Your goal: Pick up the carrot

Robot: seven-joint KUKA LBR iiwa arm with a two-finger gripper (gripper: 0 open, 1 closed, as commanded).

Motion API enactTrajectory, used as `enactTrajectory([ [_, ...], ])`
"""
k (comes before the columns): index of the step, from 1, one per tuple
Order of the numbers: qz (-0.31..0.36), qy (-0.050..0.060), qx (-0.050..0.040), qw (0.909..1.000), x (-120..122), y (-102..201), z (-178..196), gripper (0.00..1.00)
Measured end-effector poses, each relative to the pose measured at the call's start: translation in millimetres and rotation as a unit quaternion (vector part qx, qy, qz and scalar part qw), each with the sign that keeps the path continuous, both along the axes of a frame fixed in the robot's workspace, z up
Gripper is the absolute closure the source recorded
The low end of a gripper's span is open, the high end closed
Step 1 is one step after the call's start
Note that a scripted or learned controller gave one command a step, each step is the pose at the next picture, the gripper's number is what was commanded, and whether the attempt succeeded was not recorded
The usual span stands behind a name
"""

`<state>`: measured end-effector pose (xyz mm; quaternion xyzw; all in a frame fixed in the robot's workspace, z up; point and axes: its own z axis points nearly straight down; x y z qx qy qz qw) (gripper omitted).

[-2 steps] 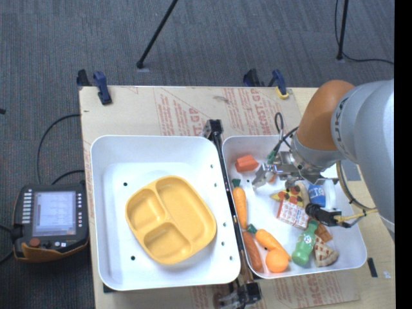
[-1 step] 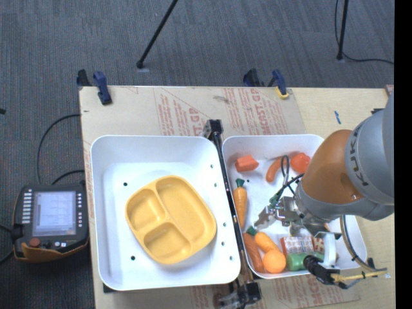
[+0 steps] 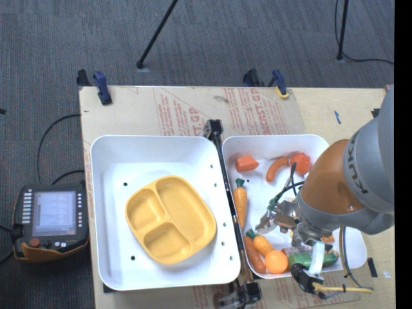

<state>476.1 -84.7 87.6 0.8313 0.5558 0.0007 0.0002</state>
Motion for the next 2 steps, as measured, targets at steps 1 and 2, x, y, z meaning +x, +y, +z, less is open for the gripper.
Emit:
enactTrajectory([
  [1, -0.002, 0.001, 0.0010, 1.0000, -0.5, 0.0, 9.2, 1.00],
  [2, -0.003, 0.001, 0.0007, 1.0000, -0.5, -0.3, 9.3, 0.00],
])
